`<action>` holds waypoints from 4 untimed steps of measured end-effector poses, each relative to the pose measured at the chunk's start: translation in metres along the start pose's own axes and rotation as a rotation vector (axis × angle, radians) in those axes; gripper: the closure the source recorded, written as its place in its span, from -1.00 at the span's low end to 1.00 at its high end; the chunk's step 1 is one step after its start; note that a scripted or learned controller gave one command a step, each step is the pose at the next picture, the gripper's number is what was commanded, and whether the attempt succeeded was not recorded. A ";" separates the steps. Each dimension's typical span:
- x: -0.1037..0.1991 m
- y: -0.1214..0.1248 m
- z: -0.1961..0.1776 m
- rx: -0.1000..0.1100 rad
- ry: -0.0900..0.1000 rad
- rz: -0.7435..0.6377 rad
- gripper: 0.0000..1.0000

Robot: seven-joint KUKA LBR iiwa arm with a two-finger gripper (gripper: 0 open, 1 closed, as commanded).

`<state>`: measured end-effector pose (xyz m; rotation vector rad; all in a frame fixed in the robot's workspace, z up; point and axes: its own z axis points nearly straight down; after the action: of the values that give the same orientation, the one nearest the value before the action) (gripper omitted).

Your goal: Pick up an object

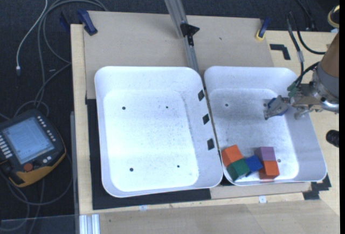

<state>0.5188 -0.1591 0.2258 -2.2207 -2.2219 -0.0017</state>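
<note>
1. The end effector (272,108) hung over the right bin (302,136), its grip state impossible to tell.
2. An orange block (232,154), green block (239,167), blue block (254,163), purple block (266,153) and red-orange block (269,169) clustered at that bin's near edge, well apart from it.

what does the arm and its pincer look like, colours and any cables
The arm is grey and rounded, with black cables looping beside it. At its end sits a pale metallic wrist block carrying a small green part, and from it projects the pincer, bluish-grey metal with dark tips.
</note>
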 end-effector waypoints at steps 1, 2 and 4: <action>-0.038 0.028 0.107 0.009 0.002 0.001 -1.00; -0.059 0.106 0.127 -0.006 -0.004 -0.003 -1.00; -0.055 0.131 0.125 0.001 -0.003 0.001 -1.00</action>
<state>0.6500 -0.2136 0.1013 -2.2225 -2.2214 0.0029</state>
